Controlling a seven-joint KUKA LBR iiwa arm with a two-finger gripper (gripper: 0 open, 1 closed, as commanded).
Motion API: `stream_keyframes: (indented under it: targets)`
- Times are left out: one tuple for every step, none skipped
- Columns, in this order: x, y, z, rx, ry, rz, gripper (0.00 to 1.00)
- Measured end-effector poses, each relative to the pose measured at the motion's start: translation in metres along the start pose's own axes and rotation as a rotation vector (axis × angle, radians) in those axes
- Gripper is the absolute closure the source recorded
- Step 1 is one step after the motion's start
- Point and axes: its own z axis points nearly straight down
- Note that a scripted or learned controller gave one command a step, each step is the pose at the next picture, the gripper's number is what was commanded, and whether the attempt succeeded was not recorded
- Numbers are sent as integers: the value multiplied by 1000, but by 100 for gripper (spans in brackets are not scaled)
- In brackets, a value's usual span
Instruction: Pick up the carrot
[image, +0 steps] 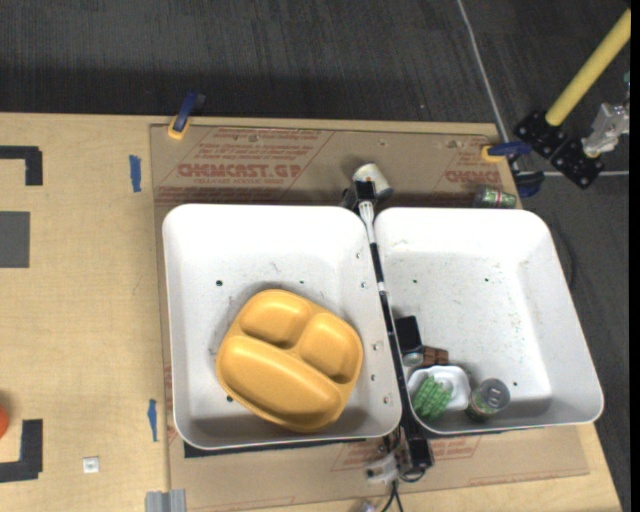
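Two shallow bins sit edge to edge on a cardboard sheet, which is pinned at its far corners by a left clamp and a right clamp, presumably so that the work surface does not shift under contact. The left bin carries one large yellow moulded object, lying flat and filling most of the floor. The right bin holds its contents bunched in the near-left corner: a black block, a green item resting on a small white dish, and a can just beside it; the sloped walls probably let loose items settle there. Which of these is the carrot cannot be told; an orange patch on the bench at the far left, cut by the frame, is another candidate. The gripper's state cannot be told from this position. Judged from the layout, the pick has not begun
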Motion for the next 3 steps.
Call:
stream_keyframes:
  targets:
    - [-5, 8, 75, 27, 30, -303, 100]
    - [-6, 9, 64, 22, 26, -303, 100]
    - [-6, 11, 53, 17, 23, -303, 100]
